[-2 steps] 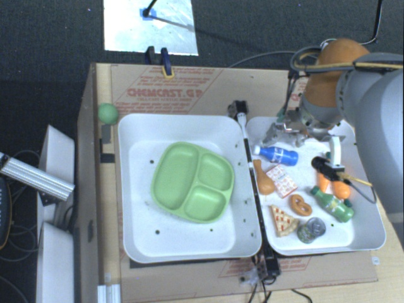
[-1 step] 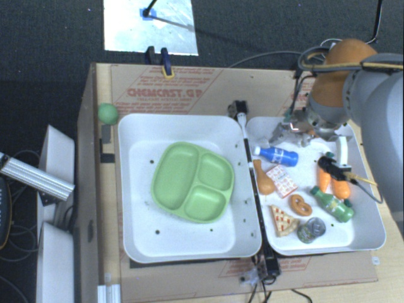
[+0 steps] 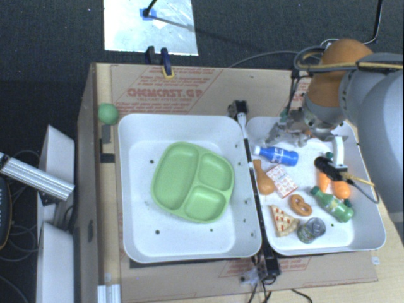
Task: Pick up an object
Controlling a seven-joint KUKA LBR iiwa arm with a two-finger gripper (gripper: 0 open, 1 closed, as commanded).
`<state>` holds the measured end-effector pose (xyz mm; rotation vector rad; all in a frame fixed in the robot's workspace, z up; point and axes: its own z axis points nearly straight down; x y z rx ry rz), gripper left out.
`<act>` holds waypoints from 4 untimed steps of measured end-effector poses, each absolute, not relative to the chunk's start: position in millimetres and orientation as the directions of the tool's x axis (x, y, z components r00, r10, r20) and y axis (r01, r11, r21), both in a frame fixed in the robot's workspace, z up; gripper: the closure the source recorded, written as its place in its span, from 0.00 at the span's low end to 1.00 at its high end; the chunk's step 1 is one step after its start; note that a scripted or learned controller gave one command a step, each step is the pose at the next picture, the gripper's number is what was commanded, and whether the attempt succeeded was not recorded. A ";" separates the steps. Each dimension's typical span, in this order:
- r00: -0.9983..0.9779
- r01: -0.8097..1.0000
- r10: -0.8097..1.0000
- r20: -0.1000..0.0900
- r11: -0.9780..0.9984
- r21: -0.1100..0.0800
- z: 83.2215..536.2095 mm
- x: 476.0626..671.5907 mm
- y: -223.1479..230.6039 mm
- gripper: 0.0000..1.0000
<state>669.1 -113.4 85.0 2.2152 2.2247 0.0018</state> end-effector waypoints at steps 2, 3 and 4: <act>-0.005 1.000 1.000 -0.001 0.005 0.002 84.9 669.1 -108.2 0.00; -0.006 1.000 1.000 0.000 0.006 0.002 84.8 669.1 -94.9 0.00; -0.006 1.000 1.000 0.000 0.006 0.002 84.7 669.0 -91.1 0.00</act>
